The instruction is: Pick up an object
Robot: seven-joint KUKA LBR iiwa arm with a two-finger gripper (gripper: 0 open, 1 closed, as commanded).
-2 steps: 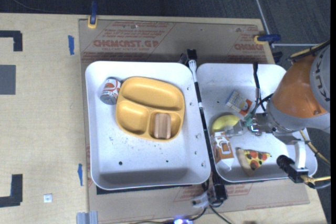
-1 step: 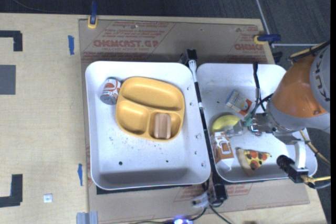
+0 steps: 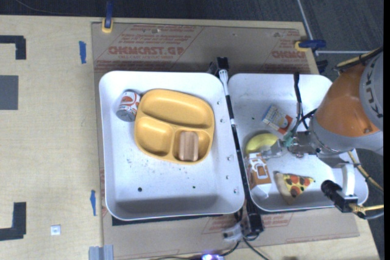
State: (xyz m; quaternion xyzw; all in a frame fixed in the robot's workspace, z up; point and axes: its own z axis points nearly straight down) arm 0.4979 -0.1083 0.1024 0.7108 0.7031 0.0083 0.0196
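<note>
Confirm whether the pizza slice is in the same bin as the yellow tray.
No. The pizza slice lies in the right bin, while the yellow tray sits in the left bin.

Two white bins sit on a brown cardboard sheet (image 3: 201, 39) printed with red lettering. In the left bin (image 3: 122, 186), a mustard-yellow divided tray (image 3: 164, 109) holds a tan-brown block (image 3: 187, 146); beside the tray's left edge lies a can (image 3: 127, 105) in red, white and silver. Dark specks dot the white floor below the tray. In the right bin (image 3: 256, 94), right of the tray, lie a yellow-green fruit (image 3: 261, 142), an orange-and-white packet (image 3: 259, 170), a pizza slice toy (image 3: 293, 183) in yellow with red spots, and a blue-orange-white wrapper (image 3: 275, 117). The arm (image 3: 347, 109) shows an orange band over grey.
</note>
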